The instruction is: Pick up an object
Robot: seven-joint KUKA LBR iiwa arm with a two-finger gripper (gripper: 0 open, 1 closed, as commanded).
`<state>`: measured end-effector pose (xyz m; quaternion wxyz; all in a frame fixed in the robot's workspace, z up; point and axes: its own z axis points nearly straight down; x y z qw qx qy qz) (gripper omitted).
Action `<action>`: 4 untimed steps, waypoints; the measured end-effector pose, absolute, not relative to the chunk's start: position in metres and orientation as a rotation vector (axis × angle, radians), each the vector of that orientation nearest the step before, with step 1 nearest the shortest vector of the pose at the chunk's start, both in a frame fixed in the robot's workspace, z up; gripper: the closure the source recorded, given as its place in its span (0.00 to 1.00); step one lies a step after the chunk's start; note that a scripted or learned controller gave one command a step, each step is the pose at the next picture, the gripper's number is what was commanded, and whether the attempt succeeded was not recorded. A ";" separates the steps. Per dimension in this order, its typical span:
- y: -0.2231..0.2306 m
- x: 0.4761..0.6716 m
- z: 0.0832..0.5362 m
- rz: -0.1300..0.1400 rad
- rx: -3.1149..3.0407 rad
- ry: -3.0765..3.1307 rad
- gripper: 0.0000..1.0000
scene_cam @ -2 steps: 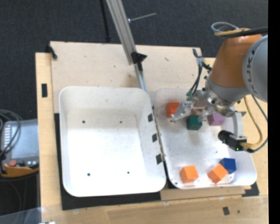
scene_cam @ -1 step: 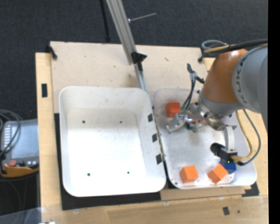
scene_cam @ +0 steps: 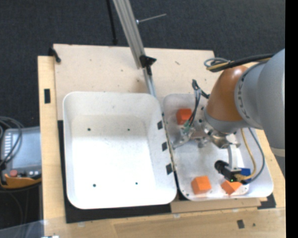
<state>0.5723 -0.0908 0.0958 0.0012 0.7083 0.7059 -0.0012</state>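
While the grey arm with its orange band [scene_cam: 228,90] hangs over the right-hand shallow white bin [scene_cam: 265,185], you cannot tell how the pincer [scene_cam: 187,135] is set; its metal parts blur against the bin floor. One small orange block [scene_cam: 184,115] lies just above it, touching or nearly so. Two more orange blocks, a squarer one [scene_cam: 201,185] and a smaller one [scene_cam: 231,187], sit well below it near the bin's lower wall. Your likely trouble is a glancing descent that shoves the near block against the dividing wall instead of straddling it. That wall stands just to the pincer's left, so room is tight there. To the pincer's lower right the floor is open. The left-hand white bin [scene_cam: 69,148] lies beyond the divider.
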 end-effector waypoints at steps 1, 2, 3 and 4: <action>-0.090 0.574 0.109 0.009 2.233 2.206 1.00; -0.092 0.579 0.153 0.006 2.223 2.214 1.00; -0.090 0.581 0.217 0.009 2.213 2.221 1.00; -0.091 0.582 0.215 0.000 2.214 2.225 1.00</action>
